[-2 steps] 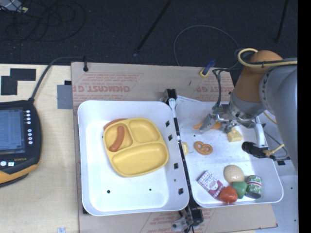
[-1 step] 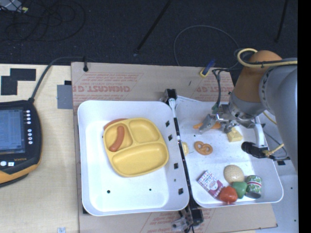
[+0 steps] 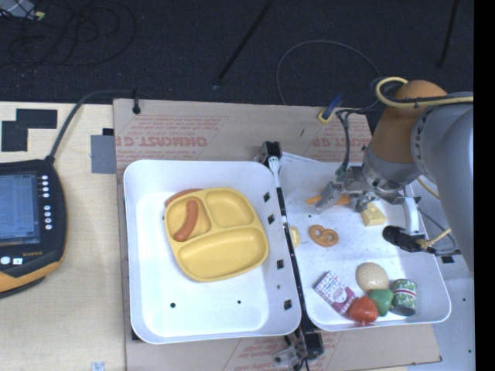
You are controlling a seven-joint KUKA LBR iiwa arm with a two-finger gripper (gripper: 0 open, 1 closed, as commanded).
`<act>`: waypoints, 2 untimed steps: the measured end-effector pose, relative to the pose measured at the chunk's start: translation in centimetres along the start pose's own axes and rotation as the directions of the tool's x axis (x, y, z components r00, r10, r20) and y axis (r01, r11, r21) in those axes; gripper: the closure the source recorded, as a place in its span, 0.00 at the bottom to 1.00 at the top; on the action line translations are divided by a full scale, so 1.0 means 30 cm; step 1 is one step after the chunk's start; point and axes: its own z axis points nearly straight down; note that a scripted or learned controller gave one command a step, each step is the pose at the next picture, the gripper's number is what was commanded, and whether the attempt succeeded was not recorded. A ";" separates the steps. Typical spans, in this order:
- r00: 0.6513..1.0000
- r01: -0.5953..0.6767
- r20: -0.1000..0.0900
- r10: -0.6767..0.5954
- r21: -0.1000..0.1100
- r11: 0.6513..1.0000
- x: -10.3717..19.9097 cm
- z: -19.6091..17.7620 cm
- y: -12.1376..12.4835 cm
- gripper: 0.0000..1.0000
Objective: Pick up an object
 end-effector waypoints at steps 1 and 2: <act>1.000 0.001 0.000 -0.001 0.000 1.000 0.020 0.000 0.000 0.00; 1.000 -0.001 0.001 0.001 -0.002 1.000 -0.043 -0.001 0.002 0.00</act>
